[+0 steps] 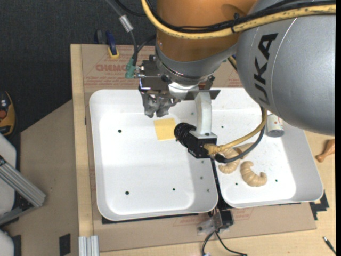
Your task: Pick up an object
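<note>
Camera view has the hand (156,106) low in the left bin (106,159), yellow slice (165,128) just beside it ungrabbed, can't tell its grip state.

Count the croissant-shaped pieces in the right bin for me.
2: one croissant piece near the bin's front middle, the other croissant piece just to its left by the dividing wall. The arm may hide more further back.

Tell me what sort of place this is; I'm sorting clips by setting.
Probably a robotics lab test bench. A KUKA arm hangs over two white bins on a cardboard-topped bench, with loose cables and small test objects such as a yellow square.
</note>
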Motion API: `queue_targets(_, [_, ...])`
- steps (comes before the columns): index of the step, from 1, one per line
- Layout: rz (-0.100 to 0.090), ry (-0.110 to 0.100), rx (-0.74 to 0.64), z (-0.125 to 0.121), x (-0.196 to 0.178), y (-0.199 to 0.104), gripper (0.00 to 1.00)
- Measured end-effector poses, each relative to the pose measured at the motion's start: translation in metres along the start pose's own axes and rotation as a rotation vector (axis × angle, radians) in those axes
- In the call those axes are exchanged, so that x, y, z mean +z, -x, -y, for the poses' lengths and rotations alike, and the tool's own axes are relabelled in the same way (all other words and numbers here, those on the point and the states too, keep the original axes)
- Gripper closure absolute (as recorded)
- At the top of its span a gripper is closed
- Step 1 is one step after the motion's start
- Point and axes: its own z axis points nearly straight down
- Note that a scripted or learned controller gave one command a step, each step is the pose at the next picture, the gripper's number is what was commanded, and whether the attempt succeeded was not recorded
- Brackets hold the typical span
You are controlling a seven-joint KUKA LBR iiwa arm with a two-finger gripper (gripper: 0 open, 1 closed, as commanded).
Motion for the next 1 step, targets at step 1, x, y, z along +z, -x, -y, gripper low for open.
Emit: queue_targets(1, [-0.014,0.036,0.001,0.018,-0.1471,0.0013,1.0])
